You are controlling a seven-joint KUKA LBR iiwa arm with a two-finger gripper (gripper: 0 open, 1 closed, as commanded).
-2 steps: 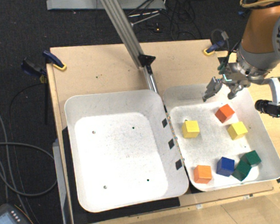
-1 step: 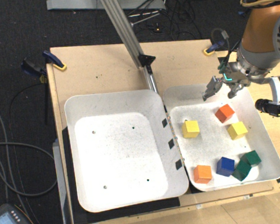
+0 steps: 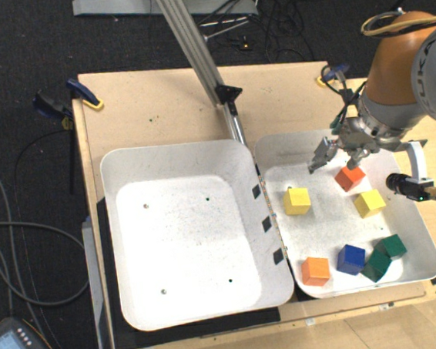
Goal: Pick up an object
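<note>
The grey arm with its orange band reaches in over the right white plastic bin (image 3: 408, 212), and its claw (image 3: 338, 155) hangs at the bin's far side, just above a small red-orange cube (image 3: 349, 178); whether the claw is wide or narrow cannot be told, since the wrist hides much of it. Two yellow cubes (image 3: 297, 200), an orange cube (image 3: 316, 270), a blue cube (image 3: 351, 259) and two green cubes (image 3: 385, 256) lie in the same bin on the pale wooden counter (image 3: 157, 106).

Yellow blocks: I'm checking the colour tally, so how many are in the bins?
2, both in the right bin. One yellow block lies near the bin's left side; the other yellow block sits further right, just below the red block. The arm could hide more.
</note>
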